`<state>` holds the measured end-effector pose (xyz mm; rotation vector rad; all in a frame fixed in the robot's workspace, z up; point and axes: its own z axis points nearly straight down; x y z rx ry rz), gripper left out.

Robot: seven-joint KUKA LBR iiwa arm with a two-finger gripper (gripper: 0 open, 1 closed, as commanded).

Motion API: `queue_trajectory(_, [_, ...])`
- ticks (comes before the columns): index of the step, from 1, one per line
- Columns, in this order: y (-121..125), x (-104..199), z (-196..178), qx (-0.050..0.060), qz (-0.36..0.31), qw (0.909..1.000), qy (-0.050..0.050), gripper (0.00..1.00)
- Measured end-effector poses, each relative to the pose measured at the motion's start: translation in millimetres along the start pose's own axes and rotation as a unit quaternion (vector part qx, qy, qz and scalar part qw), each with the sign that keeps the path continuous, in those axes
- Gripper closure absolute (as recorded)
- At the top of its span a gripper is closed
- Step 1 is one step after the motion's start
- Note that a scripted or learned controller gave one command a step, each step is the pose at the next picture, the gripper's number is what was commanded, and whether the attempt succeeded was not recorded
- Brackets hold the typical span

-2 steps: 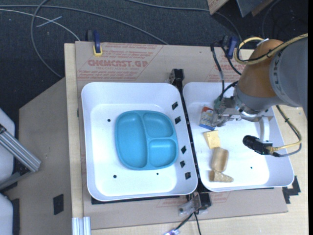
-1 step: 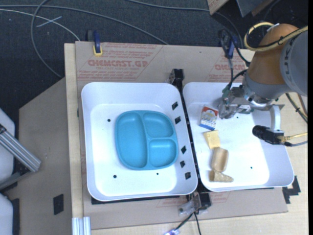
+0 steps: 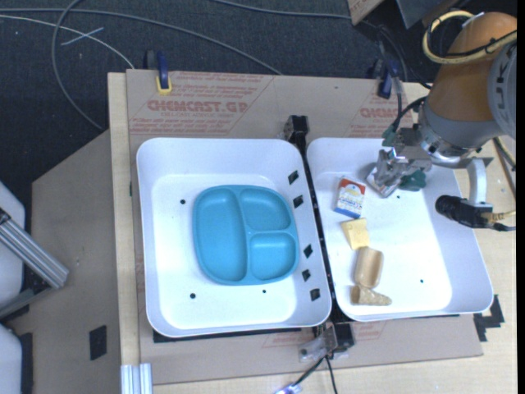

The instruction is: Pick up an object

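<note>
While the grey arm with its orange band reaches in from the right of the camera view, the gripper [image 3: 392,176] sits low over the far part of the right bin [image 3: 447,290], a cluster of metal parts with a teal-green piece beside it; how far the fingers are parted cannot be told from this angle, and nothing is visibly between them. Taking the right bin as landmark: it is a shallow white tray with rounded corners and a smooth, slightly glossy floor. Near its left wall, just beside the gripper, lies a small carton [image 3: 350,197], boxy, white and blue with a red mark. Nearer the camera than the carton lies a pale yellow block [image 3: 357,234], squarish and matte. Nearer still is a tan rounded piece [image 3: 368,267], smooth like wood, and touching its near end a rough, crumbly beige lump [image 3: 372,297]. To the left of the right bin, touching along a black clipped seam, sits the left bin [image 3: 164,179], holding a turquoise plastic plate [image 3: 245,235] with three compartments and soft rounded edges. Both bins rest on a brown printed cardboard sheet [image 3: 205,97].
</note>
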<state>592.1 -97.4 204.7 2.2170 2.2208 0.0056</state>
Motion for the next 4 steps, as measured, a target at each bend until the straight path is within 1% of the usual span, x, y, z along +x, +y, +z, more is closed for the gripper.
queue_trajectory(1, [3.5, 0.4, -64.9, -0.001, 0.0, 1.0, 0.0, 1.0])
queue_trajectory(2, [-20.0, 57.0, -51.6, 0.005, -0.001, 1.0, 0.001, 1.0])
queue_trajectory(4, [-59.5, 154.3, -45.1, 0.005, -0.001, 1.0, 0.001, 1.0])
